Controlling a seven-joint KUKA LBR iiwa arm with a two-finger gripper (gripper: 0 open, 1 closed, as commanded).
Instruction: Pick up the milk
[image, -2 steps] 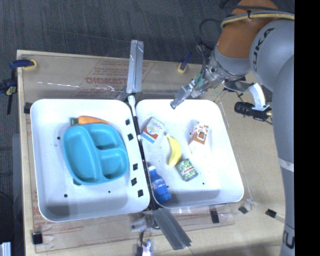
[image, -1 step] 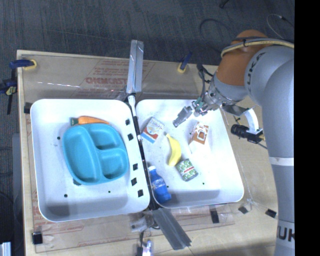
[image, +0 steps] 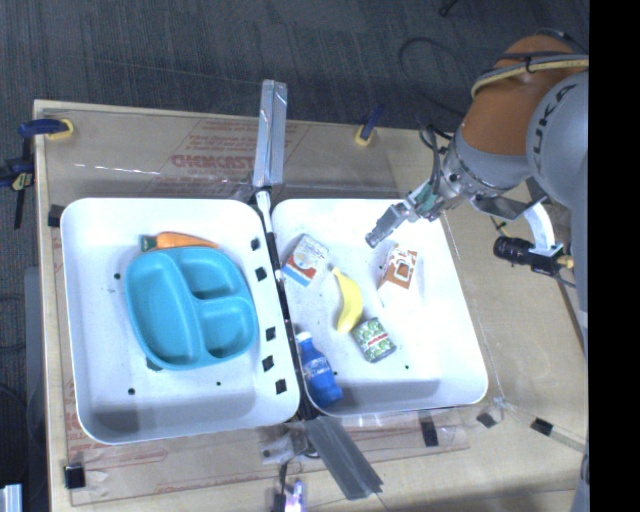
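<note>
Blue bottle: lies at the near edge of the right bin, close to the divider; loose, as if dropped in.
Green packet: lies flat toward the middle of the right bin, just beside the banana's near end.
Blue tray: fills the middle of the left bin; an orange item shows at its far edge, partly covered.
Milk, position: two small cartons fit the name. One lies tilted by the divider at the far left of the right bin; the other lies toward the far right, nearest the gripper.
Milk, appearance: both are white with orange-red print; the left one also shows blue. Which is the milk cannot be settled.
Gripper: hangs above the far part of the right bin, just beside the right-hand carton, apparently placed to descend on it. Nothing sits in its grasp; open or closed jaws cannot be told.
</note>
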